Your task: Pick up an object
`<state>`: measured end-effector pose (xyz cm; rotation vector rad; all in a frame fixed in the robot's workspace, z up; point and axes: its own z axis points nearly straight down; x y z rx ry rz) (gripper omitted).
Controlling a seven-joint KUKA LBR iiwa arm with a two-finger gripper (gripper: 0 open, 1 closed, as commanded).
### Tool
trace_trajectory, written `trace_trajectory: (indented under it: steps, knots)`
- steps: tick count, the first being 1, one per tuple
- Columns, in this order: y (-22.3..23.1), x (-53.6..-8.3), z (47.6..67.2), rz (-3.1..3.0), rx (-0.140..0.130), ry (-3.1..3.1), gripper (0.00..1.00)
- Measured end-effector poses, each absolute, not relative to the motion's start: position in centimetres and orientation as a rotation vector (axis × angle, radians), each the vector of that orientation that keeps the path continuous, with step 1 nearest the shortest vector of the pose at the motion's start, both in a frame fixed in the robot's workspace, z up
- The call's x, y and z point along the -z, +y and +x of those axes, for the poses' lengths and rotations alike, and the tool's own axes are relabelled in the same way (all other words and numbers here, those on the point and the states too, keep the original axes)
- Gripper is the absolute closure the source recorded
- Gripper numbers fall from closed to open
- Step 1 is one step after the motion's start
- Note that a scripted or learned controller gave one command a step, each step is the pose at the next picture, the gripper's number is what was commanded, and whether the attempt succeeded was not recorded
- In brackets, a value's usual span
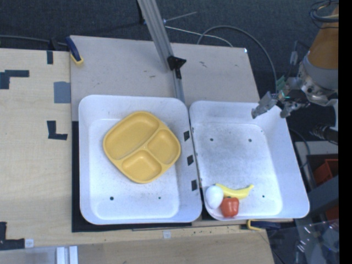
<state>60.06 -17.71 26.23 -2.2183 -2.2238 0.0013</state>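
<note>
You've got nothing picked yet: the gripper [270, 104] hangs at abt 2 o'clock over the right bin's [286, 164] far rim, jaws spread w/ nothing btwn them, while the banana [237, 191], white egg [214, 196] & red pepper [230, 206] sit bunched at its 6 o'clock edge, so approach, descent & grasp all remain.

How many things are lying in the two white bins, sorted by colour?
Yellow: 2, the tray in the left bin and the banana in the right bin
White: 1, the egg
Red: 1, the pepper
Total: 4
</note>
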Motion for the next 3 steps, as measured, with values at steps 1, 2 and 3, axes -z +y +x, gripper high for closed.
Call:
trace_trajectory:
  steps: [1,2,3]
  knots:
    - [-17.7,-26.2,60.1,-2.218,-0.002,-2.224,0.00]
    - [-17.5,-19.7,59.9,-2.215,-0.008,-2.219,0.00]
    - [-16.8,-14.7,59.1,-2.216,-0.007,-2.220,0.00]
